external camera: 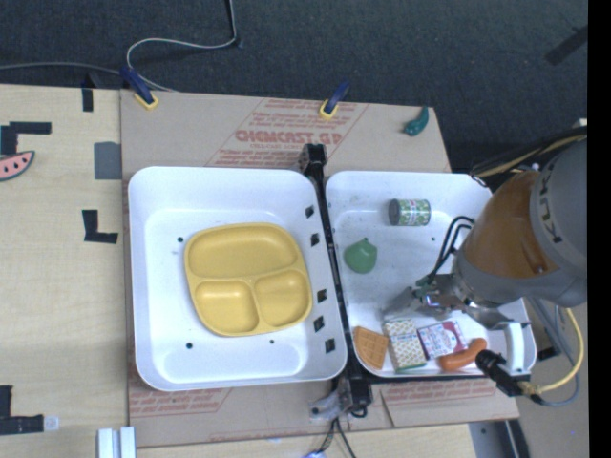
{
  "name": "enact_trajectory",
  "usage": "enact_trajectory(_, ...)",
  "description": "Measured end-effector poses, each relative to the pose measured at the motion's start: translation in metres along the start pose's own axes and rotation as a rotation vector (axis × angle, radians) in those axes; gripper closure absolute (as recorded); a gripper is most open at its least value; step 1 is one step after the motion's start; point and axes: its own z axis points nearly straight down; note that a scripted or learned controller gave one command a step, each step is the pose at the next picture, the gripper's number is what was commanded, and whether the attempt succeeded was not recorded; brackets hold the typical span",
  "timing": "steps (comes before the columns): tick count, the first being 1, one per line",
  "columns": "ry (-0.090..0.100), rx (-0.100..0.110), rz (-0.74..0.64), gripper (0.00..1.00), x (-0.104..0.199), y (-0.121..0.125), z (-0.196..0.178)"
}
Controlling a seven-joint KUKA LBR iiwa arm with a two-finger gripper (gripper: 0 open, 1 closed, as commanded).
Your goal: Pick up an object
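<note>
The right bin (434,187) holds a green rounded object (360,256) near its left wall and a small can (409,212) lying on its side at the back. Along the front wall lie an orange waffle-like piece (370,347), a checked packet (405,342), a red and white packet (439,337) and an orange sausage (465,354). My gripper (418,299) hangs low over the bin floor, just above the packets and to the right of the green object. Nothing shows in its grasp.
The left bin (153,256) holds a yellow divided tray (248,277). A black divider (323,256) separates the bins. The grey and orange arm (520,241) covers the right bin's right side. Clips and a teal item (416,122) lie on the cardboard behind.
</note>
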Motion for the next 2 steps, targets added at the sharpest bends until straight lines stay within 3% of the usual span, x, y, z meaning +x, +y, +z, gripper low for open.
enact_trajectory(1, -0.002, -0.002, 0.000, 0.00, 0.034, 0.000, 0.000)
enact_trajectory(2, -0.001, -0.003, -0.001, 0.00, 0.021, 0.082, 0.000)
